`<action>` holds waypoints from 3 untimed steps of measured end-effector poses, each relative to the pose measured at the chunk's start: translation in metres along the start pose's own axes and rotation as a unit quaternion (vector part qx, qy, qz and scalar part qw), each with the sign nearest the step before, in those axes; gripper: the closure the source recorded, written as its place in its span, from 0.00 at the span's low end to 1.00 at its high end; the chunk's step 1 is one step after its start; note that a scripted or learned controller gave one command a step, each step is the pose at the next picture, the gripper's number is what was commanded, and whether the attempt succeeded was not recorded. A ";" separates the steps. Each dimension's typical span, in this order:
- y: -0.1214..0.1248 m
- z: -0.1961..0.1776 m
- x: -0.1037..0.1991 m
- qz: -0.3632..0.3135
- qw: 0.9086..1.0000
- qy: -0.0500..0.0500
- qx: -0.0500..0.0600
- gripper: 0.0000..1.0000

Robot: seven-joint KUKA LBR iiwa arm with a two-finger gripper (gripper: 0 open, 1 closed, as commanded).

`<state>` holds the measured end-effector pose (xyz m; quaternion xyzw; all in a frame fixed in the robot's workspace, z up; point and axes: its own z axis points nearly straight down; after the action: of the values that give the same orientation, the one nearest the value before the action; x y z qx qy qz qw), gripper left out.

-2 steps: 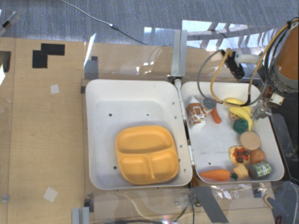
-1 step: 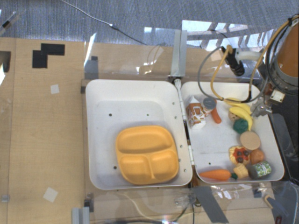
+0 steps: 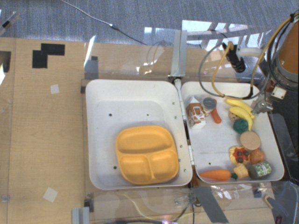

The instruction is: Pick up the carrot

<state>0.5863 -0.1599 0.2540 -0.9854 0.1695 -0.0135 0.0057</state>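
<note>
The carrot (image 3: 216,175) is orange with a darker tip and lies flat along the front wall of the right bin (image 3: 205,143), near the front left corner. The arm comes in from the upper right, with its orange band at the frame edge. My gripper (image 3: 259,107) sits over the bin's far right side, next to the bananas (image 3: 240,110). It is well behind the carrot and to its right, and nothing shows between it and the carrot.
The right bin also holds a small carton (image 3: 196,115), a red-orange stick (image 3: 216,116), a green lump (image 3: 241,125), a brown disc (image 3: 250,140), a pizza slice (image 3: 239,155) and a green can (image 3: 260,170). A yellow divided plate (image 3: 147,154) lies in the left bin (image 3: 107,106). Cables loop behind the bins.
</note>
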 end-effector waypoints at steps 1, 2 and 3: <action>-0.055 -0.058 0.051 -0.072 0.997 -0.007 -0.004 1.00; -0.026 0.067 0.049 -0.045 0.999 -0.017 -0.005 1.00; 0.018 -0.003 0.088 -0.068 0.998 -0.006 -0.006 1.00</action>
<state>0.6627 -0.2065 0.2584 -0.9948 0.1020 -0.0066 0.0000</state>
